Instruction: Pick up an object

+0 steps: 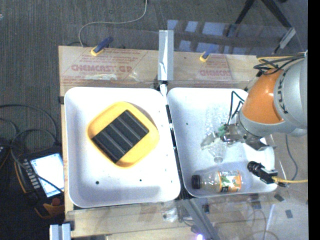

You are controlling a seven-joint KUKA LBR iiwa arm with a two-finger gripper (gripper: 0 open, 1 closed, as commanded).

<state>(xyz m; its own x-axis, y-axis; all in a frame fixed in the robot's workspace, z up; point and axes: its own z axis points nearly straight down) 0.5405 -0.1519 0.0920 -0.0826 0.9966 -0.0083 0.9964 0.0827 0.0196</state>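
Position: fixed above the bench (145,64)
Facing: down, slanted
Coverage: left bin (80,184), right bin (190,109)
Arm (280,104): enters from right

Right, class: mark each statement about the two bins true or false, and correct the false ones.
1. The yellow tray with the black ridged top lies in the left bin. True.
2. The bottle stands upright. False: it lies on its side.
3. The bottle is in the right bin. True.
4. The arm is above the left bin. False: it is above the right bin.
5. The bottle touches the yellow tray. False: they lie in separate bins.
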